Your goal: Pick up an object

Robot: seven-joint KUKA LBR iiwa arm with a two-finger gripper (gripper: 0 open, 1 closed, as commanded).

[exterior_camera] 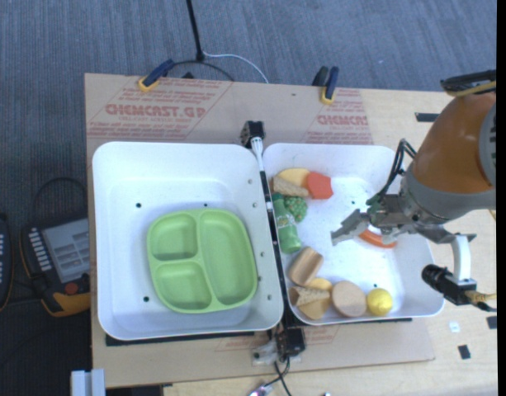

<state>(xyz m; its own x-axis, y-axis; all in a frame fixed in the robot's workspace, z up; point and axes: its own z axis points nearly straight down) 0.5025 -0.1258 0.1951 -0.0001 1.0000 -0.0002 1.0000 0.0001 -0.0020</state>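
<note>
The claw (352,225) hangs low in the right bin (352,151), fingers spread wide with nothing between them. An orange carrot piece (375,238) lies just beside it, under the wrist. Toy foods line the bin's left and near edges: red pepper (319,186), green broccoli (291,208), yellow lemon (380,302). The left bin (120,167) carries a green divided plate (203,259).
</note>
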